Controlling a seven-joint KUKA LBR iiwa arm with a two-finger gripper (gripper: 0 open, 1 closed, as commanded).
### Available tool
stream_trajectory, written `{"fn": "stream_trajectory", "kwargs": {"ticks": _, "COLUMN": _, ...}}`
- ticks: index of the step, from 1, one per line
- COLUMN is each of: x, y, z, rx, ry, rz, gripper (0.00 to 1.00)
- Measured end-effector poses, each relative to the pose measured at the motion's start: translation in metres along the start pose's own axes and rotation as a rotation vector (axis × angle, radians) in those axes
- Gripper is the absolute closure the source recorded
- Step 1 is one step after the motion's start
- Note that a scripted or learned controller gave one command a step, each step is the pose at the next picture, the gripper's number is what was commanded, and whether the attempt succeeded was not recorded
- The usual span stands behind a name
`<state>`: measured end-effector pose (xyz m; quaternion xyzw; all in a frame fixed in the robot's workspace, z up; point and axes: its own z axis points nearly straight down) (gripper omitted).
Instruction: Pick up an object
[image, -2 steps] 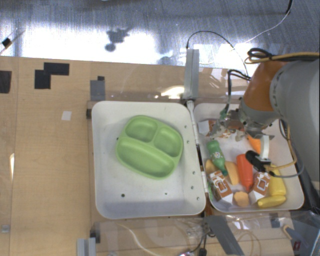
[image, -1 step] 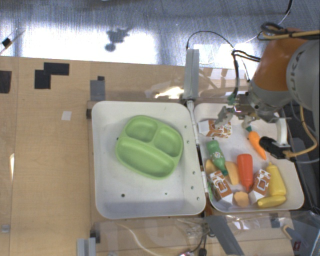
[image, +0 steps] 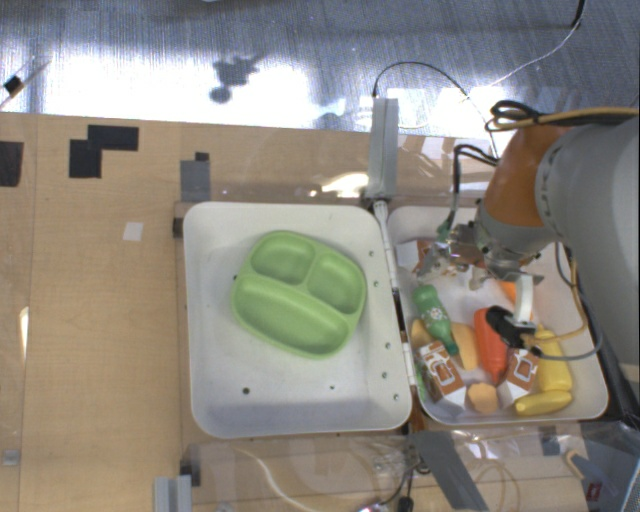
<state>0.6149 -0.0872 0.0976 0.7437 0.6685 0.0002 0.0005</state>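
**Pickable objects, right bin (image: 408, 232).** Heaped in the near half of the bin, most of them touching.
- Green bottle (image: 433, 312): lying down by the bin's left wall, just below the gripper (image: 452, 258) and nearest to it of the lot.
- Orange carrot (image: 490, 346): lying lengthwise mid-bin, right of the bottle, below and right of the gripper.
- Pale yellow piece (image: 463, 340): wedged between bottle and carrot.
- Brown-and-white carton (image: 440, 366): below the bottle, against the left wall.
- Second carton (image: 523, 372): same print, right of the carrot's lower end.
- Peach-coloured round piece (image: 482, 398): at the near wall, below the carrot.
- Yellow banana (image: 545, 402): along the near wall at lower right, well apart from the gripper.

**Gripper.** Over the far left part of the right bin, above the heap. Nothing seen held in it. Opening not discernible: metal parts crowded and blurred.

**Arm (image: 590, 190).** Grey, entering from the right. Orange band (image: 512, 180) just above the wrist. Wrist bent down and leftward into the bin.

**Left bin (image: 290, 392).** Holds a green divided plate (image: 300, 292), three compartments, set at a slant near the bin's middle. Well apart from the gripper.

**Bench (image: 90, 330).** Tan surface under both bins.
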Motion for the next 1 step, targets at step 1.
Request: {"fn": "stream_trajectory", "kwargs": {"ticks": 1, "x": -0.0049, "y": 0.0285, "z": 0.0096, "rx": 0.033, "ry": 0.002, "rz": 0.016, "gripper": 0.00}}
